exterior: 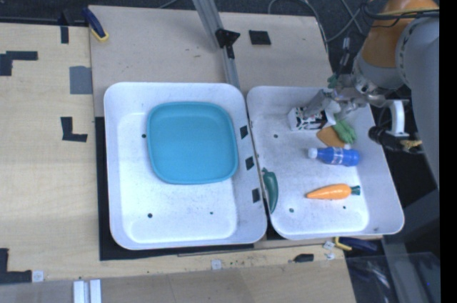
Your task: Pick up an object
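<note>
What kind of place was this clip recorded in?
Most likely a robotics lab test bench, not a home or shop. A grey robot arm reaches over two white bins on a taped wooden bench, with toy items such as a carrot and a small blue bottle, and loose cables behind.

In the right bin we see a blue bottle on its side, white cap toward the left. Below it lies an orange carrot, also flat, its green stem end pointing right. Above the bottle sit a small orange piece and a green piece, touching each other. A dark green pepper rests along the bin's left rim.
</note>
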Robot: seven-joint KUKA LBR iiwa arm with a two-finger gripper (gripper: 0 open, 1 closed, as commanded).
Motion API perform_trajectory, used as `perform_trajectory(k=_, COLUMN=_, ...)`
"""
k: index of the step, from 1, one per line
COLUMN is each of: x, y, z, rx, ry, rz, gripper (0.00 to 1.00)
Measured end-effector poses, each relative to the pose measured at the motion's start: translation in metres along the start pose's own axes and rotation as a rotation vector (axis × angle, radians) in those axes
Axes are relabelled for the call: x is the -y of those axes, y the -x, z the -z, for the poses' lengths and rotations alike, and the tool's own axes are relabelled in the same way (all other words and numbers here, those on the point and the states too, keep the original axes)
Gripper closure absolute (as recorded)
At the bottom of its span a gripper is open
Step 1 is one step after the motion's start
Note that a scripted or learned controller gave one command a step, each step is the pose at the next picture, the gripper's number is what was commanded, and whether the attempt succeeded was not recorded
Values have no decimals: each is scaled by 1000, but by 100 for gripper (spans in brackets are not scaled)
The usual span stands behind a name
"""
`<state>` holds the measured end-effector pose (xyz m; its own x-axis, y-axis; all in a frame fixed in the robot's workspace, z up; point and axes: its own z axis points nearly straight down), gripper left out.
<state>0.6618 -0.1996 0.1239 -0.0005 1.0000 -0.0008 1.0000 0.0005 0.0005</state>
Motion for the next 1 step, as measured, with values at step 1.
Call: perform_trajectory(k=1, x=-2, y=0, z=15, rx=3, ry=7, rz=1, gripper=100)
